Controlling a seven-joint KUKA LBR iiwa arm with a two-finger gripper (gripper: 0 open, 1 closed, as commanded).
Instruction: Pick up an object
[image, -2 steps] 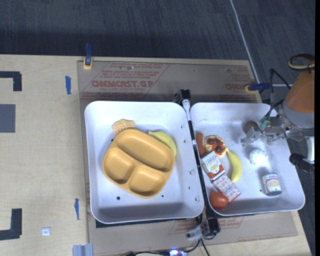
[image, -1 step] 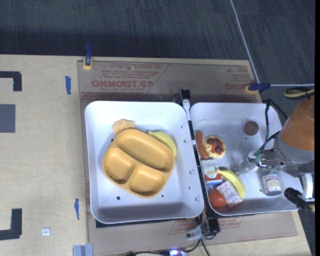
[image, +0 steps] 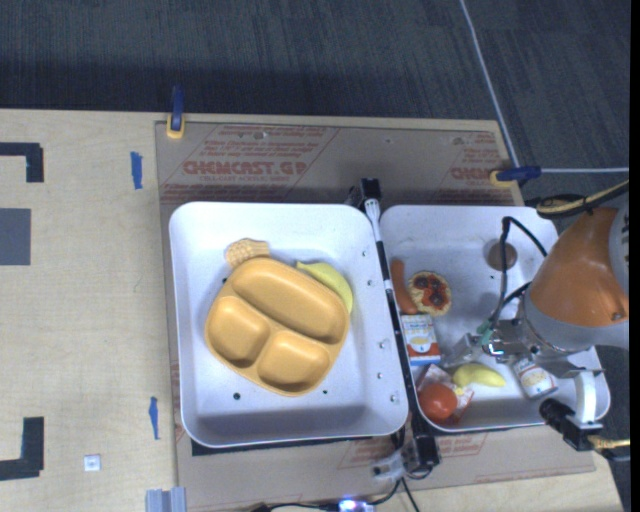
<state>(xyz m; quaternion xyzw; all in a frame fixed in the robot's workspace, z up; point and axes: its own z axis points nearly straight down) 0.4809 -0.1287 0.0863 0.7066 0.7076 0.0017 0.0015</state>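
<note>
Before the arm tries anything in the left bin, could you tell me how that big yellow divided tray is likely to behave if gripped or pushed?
The divided tray looks like stiff moulded plastic, so it probably will not flop. It is wide with rounded, glossy edges, so two fingers may slip off. It lies slanted, partly over a banana, so a push would likely rock or slide it across the left bin.
</note>
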